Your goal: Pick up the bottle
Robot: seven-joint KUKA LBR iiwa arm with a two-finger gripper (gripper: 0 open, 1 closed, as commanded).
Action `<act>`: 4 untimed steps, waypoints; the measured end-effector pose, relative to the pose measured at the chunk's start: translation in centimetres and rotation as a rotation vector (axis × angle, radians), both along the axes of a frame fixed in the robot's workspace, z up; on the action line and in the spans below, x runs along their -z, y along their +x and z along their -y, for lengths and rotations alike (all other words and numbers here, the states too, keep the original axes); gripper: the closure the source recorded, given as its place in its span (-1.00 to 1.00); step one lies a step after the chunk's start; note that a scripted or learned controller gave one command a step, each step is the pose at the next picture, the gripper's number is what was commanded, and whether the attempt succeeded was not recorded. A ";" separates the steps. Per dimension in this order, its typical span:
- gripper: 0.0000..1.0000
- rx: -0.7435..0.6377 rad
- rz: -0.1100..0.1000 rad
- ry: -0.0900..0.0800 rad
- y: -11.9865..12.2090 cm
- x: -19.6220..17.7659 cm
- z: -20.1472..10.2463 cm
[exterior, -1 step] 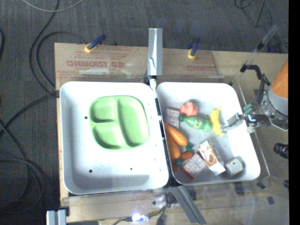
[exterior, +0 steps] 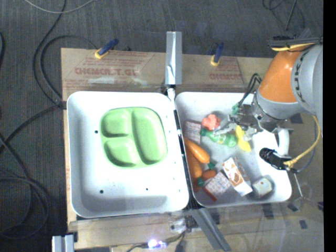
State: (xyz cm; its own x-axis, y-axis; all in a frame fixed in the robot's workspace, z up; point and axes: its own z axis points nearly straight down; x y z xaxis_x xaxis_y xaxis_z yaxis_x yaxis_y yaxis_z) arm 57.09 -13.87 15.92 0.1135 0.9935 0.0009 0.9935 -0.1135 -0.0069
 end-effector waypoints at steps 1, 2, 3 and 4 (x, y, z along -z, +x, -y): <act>-1.00 -0.024 0.004 -0.004 0.5 6.3 -0.7; 1.00 -0.024 -0.003 -0.002 0.4 5.8 -0.8; 1.00 -0.075 0.002 -0.003 4.3 -0.2 -0.3; 1.00 -0.104 0.002 -0.005 8.0 -15.6 -4.5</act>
